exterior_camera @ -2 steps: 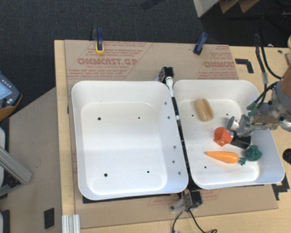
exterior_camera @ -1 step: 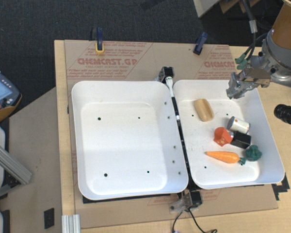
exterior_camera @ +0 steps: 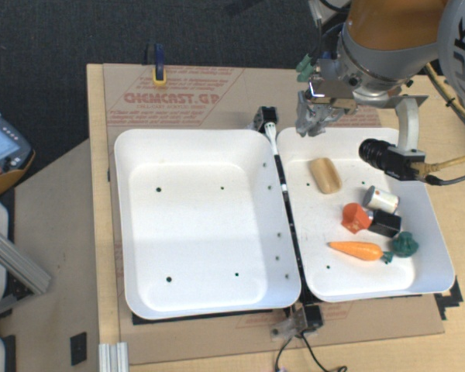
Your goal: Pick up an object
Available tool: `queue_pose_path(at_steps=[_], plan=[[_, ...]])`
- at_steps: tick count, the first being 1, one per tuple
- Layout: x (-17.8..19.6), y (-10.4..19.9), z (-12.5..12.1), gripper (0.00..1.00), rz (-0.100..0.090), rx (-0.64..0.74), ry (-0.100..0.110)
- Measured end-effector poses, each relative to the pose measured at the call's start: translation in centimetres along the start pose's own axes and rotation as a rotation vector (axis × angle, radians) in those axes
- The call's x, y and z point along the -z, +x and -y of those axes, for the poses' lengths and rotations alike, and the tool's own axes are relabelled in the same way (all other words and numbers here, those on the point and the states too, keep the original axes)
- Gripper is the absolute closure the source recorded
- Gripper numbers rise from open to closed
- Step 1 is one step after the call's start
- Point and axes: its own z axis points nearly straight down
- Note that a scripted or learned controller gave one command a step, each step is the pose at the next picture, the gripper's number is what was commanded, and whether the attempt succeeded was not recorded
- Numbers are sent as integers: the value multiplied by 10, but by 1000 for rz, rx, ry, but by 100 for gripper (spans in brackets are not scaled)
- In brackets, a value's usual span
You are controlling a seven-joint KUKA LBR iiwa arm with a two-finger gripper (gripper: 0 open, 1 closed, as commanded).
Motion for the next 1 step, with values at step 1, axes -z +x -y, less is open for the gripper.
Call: queue_pose_path(at_steps=[1], plan=[[-2, -6, 62, 100, 1, -10, 12]])
